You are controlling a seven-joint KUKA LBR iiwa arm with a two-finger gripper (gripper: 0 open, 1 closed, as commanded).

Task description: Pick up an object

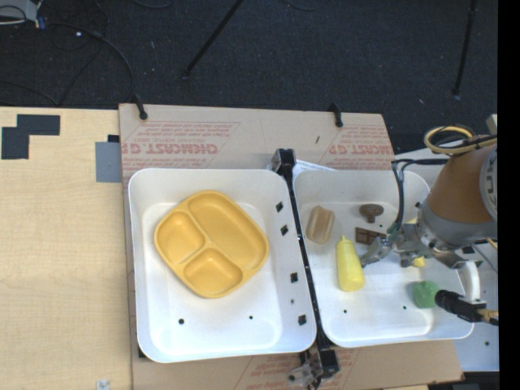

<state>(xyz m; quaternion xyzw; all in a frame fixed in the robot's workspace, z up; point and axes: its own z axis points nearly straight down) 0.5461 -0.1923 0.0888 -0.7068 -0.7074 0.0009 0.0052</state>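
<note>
Camera view: the arm's pincer (382, 249) hovers low in the right white bin (382, 331), just beside the yellow plastic mustard bottle (349, 265); its opening cannot be told, nothing visibly held, the pick apparently not yet made

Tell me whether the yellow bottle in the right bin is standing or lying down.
Lying down. The yellow bottle rests on its side on the floor of the right bin, its narrow tip toward the bin's far wall.
</note>
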